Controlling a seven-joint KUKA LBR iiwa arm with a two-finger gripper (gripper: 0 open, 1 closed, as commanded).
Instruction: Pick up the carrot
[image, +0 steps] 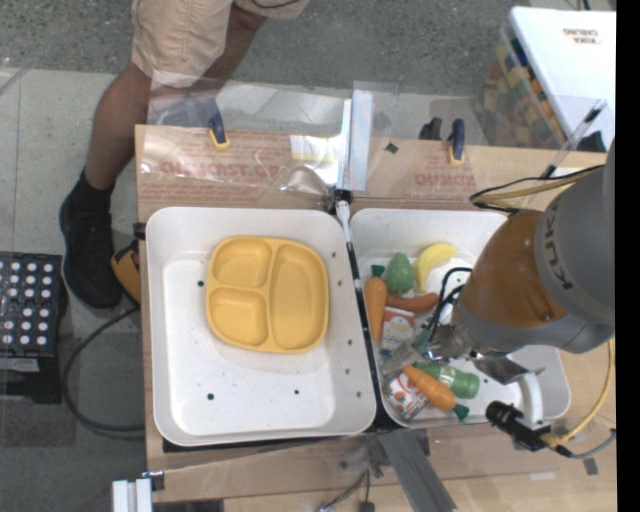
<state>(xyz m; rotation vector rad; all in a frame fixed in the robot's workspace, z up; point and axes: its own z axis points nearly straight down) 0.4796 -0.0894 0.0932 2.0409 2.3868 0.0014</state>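
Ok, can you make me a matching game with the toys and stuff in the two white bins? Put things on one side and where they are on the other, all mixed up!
Things:
1. yellow plastic divided plate
2. long orange toy carrot
3. round yellow toy lemon
4. small green bottle

Places:
A. far end of the right bin, beside a green toy
B. lying alone in the left bin
C. near end of the right bin, just under the arm
D. right bin, along the wall it shares with the left bin

Pairs: 1-B, 2-D, 3-A, 4-C
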